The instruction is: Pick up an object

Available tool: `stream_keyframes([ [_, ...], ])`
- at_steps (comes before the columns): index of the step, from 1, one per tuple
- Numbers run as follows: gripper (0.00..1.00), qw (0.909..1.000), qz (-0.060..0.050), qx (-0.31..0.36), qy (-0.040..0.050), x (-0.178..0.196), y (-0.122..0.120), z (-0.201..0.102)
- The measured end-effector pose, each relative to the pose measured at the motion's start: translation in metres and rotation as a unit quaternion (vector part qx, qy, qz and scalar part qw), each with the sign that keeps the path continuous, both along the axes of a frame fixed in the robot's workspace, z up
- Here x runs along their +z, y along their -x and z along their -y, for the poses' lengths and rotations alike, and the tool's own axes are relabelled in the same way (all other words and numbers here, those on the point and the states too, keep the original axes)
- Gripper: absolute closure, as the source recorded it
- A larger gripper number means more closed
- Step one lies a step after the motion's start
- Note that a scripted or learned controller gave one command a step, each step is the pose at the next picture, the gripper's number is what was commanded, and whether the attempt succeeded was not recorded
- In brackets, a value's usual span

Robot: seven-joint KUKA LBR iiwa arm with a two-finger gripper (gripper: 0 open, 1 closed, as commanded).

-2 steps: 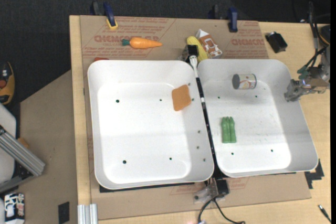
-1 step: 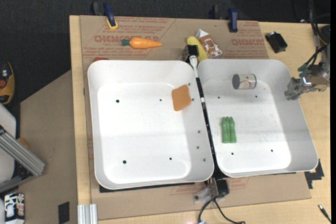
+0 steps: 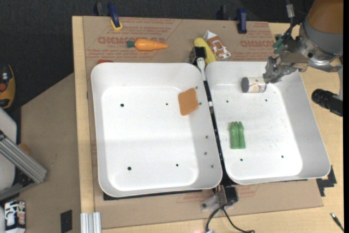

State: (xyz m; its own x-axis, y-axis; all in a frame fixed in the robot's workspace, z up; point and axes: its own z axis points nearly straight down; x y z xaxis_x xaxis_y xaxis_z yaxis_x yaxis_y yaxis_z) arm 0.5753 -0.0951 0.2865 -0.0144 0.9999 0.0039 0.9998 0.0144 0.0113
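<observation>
In the right bin [image 3: 305, 133], a small cylinder [image 3: 253, 85] with a grey cap and a pale body lies near the back edge. My gripper [image 3: 272, 75] hangs at that cylinder's right end, very close to it or touching it. A green ridged block [image 3: 237, 135] lies in the middle of the right bin. A flat orange-brown piece [image 3: 188, 101] rests in the left bin [image 3: 109, 133], near its right wall.
Behind the bins on the board lie a toy carrot [image 3: 148, 45], a yellow piece [image 3: 203, 47] and a brown-and-white packet [image 3: 219, 49]. Two blue clamps [image 3: 114, 17] [image 3: 241, 19] hold the board's back edge. The arm's grey wrist [image 3: 322, 35] looms over the right bin's back right corner.
</observation>
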Motion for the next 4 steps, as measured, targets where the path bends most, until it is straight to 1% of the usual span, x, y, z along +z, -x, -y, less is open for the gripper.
stream_keyframes([
  [1, 1.0, 1.0, -0.001, -0.007, 0.0028, 0.055, 0.027, 0.0],
  [2, 1.0, 0.9999, -0.009, -0.011, 0.0018, 0.007, 0.097, 0.034],
  [3, 1.0, 1.0, 0.004, -0.005, 0.0021, 0.197, 0.095, -0.04],
  [4, 1.0, 1.0, -0.002, 0.0, 0.0002, 0.252, 0.096, -0.16],
])
